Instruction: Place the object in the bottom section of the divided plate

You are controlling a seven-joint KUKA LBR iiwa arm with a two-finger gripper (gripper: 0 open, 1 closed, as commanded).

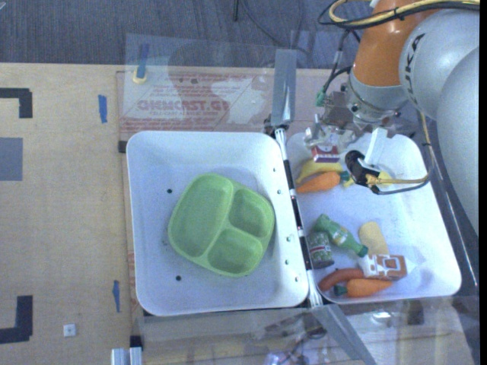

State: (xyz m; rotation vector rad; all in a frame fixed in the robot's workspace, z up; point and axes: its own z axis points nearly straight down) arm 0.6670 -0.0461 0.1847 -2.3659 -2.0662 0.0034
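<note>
Reaching into the right bin (pixel 437 226), the gripper (pixel 329 144) hangs over a carrot (pixel 319 182); jaw state indiscernible; green plate (pixel 221 224) awaits.

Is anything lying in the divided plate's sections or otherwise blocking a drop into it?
Nothing visible does. The green divided plate sits alone in the left bin, its sections bare. The toy food lies in the right bin, where the pincer hovers.
</note>
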